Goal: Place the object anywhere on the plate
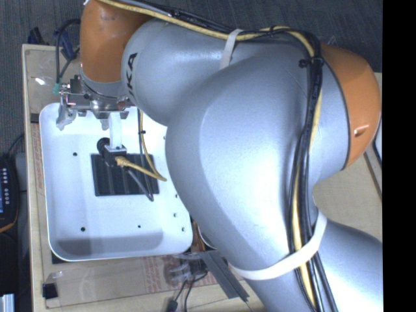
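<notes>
Your arm [260, 161] is the biggest thing here. Its grey bulk sweeps behind and to the right of the tool and covers most of the bench, because it has to reach right across to work at the far side. Directly below the tool lies the white bin [71, 200], its floor bare on the near side. The gripper [91, 106] hangs under the orange band [104, 31], pointing down into that bin, which suggests a pick or a release. You cannot tell whether it is apart or together, nor where the object or plate lies; both are likely hidden beneath the tool or arm.
</notes>
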You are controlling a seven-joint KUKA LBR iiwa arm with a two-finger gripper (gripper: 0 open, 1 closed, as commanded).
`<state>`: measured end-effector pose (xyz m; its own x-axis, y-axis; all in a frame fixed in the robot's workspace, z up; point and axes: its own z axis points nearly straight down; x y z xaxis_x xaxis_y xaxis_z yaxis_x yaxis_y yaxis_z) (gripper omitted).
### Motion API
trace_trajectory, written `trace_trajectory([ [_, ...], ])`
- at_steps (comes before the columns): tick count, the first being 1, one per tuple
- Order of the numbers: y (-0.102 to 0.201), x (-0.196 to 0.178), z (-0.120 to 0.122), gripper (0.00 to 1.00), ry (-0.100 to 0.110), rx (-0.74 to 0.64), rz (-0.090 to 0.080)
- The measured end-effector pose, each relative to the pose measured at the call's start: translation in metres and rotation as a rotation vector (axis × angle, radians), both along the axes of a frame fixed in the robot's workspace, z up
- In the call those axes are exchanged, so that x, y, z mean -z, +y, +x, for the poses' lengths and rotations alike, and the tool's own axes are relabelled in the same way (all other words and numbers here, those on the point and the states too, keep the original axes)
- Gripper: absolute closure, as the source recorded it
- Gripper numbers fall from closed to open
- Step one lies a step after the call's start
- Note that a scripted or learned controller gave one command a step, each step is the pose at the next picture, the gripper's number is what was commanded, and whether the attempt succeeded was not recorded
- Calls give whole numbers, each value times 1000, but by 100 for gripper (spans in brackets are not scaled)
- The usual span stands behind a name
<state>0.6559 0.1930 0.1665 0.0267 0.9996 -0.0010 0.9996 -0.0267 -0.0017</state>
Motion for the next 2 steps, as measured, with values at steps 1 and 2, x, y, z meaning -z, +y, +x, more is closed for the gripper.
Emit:
trace_trajectory([
  [1,20,-43,0,0,0,-142,0],
  [2,-21,-183,-2,0,-2,-35,1],
])
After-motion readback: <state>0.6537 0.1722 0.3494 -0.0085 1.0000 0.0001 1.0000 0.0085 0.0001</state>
